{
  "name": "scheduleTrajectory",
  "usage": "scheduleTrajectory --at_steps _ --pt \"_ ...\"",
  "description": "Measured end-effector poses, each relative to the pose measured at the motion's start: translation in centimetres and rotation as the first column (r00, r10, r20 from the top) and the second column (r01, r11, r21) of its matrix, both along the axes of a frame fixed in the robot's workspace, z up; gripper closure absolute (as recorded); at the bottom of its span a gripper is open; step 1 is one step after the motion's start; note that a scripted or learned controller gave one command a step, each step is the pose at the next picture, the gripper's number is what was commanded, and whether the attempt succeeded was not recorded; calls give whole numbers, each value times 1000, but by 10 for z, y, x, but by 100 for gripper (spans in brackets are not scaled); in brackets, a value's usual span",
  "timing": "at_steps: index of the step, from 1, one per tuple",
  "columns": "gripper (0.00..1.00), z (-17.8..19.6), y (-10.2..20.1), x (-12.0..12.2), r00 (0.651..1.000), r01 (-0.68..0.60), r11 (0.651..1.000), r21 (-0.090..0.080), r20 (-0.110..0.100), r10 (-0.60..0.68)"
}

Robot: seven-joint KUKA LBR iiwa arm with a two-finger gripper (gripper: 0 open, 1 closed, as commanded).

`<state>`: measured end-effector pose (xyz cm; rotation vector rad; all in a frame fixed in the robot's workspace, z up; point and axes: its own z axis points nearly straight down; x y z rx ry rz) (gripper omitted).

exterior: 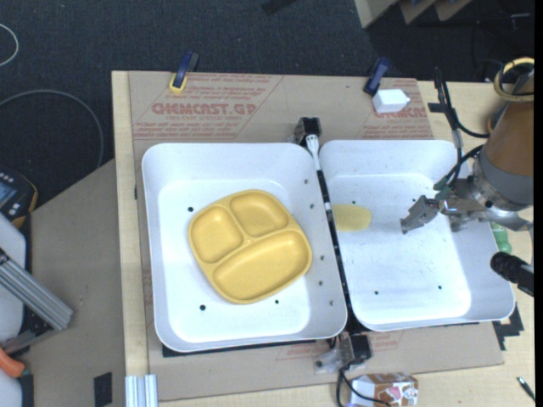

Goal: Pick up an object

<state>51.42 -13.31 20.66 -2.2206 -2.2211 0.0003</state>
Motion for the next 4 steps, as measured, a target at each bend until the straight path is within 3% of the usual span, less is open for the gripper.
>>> scheduleTrajectory --at_steps 1,2,3,4 --pt "0 100 63 -26 1000 -8 1000 1 12 8" --pt "0 285 104 -34 1000 -4 1000 0 21 4" --pt "100 288 103 -34 1000 -2 1000 -2 6 2" --pt "100 171 113 -36 1000 1 1000 0 -13 -1"
